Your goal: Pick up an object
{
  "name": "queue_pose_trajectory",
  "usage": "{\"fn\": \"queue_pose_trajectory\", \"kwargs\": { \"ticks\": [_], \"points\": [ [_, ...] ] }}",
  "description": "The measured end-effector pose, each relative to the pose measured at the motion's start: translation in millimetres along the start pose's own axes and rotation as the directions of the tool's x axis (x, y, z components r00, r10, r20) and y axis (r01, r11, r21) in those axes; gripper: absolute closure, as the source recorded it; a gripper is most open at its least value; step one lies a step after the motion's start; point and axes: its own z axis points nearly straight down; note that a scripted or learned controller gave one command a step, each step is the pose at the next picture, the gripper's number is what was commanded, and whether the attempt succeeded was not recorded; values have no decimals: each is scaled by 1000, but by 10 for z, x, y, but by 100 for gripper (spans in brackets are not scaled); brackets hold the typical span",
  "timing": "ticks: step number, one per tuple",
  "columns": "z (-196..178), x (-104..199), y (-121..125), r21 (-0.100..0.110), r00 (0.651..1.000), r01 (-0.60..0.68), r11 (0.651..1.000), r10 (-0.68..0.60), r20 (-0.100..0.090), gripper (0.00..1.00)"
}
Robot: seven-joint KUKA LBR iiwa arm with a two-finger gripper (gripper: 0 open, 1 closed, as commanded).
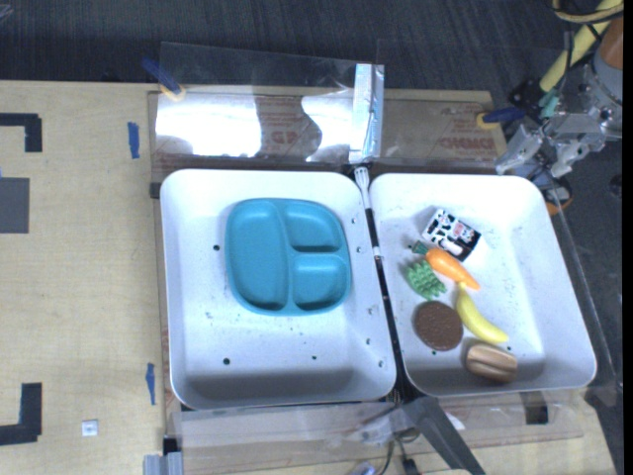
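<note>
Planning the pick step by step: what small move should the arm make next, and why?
Probably swing the gripper left and toward the camera, over the right bin. It sits beyond that bin's far right corner, while the carrot and banana lie inside.

One fixed camera looks down from above the bench [69, 265] at a slant — both bins fall inside the frame, the left bin [188, 344] near centre, the right bin [554, 354] toward the right side. The arm [574, 117] enters at the upper right — far enough off that bench and floor show around the bins.
</note>
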Motion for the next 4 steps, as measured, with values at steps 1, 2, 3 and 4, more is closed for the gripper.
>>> {"fn": "queue_pose_trajectory", "kwargs": {
  "ticks": [1,2,3,4],
  "points": [
    [1433,591,-760,8,999,-52,999,52,-1,0],
    [1893,616,-434,-20,987,160,987,-160,4,0],
    [1845,605,-466,-11,987,158,987,-158,4,100],
    [980,858,-473,-6,906,423,906,-423,4,100]
  ]
}}
